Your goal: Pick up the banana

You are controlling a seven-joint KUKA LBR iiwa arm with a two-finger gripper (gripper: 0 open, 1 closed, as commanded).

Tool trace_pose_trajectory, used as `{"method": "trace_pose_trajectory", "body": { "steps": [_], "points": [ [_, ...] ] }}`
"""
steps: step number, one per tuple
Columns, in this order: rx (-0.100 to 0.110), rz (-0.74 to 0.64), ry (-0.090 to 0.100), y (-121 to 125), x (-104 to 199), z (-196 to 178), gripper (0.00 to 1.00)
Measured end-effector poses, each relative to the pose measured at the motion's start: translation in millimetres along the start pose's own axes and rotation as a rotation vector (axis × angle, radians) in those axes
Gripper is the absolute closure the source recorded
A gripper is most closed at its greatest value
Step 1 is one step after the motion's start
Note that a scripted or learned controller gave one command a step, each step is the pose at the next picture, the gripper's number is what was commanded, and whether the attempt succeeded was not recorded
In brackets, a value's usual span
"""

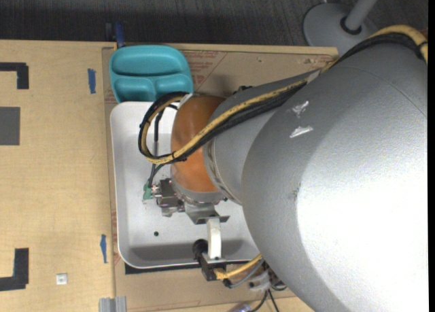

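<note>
Filling a white bin [129, 188], the arm [326, 168] reaches down.

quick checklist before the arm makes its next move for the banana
1. Banana located: cannot tell; the arm covers much of the white bin, and no banana is seen on its bare floor.
2. Arm over a bin: ok; the orange band and wrist sit above the white bin.
3. Something in the gripper: cannot tell; the wrist hides what lies below it.
4. Cables: ok; the black and yellow cable loop hangs beside the wrist, snagged on nothing.
5. Teal tray: ok; it sits at the bin's far end, apart from the wrist.
</note>
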State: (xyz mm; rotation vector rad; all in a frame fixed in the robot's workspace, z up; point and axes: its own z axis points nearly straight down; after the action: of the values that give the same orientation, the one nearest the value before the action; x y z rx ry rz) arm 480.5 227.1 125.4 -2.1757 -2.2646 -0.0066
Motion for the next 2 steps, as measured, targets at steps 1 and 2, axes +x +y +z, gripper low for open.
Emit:
{"method": "trace_pose_trajectory", "body": {
  "steps": [1,2],
  "points": [
    [0.0,-0.001,0.0,0.1,0.5,-9.7,1.0],
    [0.001,-0.001,0.0,0.2,1.0,-19.3,1.0]
  ]
}}
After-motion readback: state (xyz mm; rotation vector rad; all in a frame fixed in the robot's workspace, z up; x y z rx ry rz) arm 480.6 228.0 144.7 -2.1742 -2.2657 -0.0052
